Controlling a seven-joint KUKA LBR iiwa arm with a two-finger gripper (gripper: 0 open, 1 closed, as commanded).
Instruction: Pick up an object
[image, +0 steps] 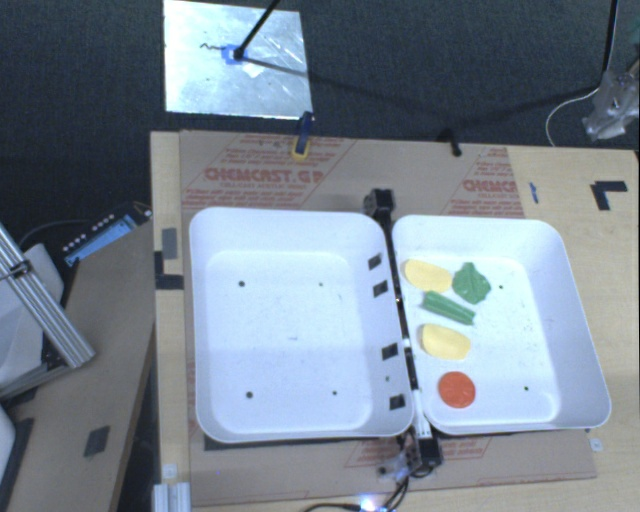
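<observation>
Your bench (250, 165) carries two white bins; the right bin (560, 290) holds two yellow pieces (427, 273), a green leafy lump (471, 282), a green stick (448, 308) and an orange disc (457, 389).

Two bins sit side by side on the desk (250, 165). The right bin (570, 300) holds five small things near its left wall — the left bin (215, 300) lies beside it.

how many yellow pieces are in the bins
2, both in the right bin: one yellow piece near its upper left, the other yellow piece lower down, above the red disc.
</observation>
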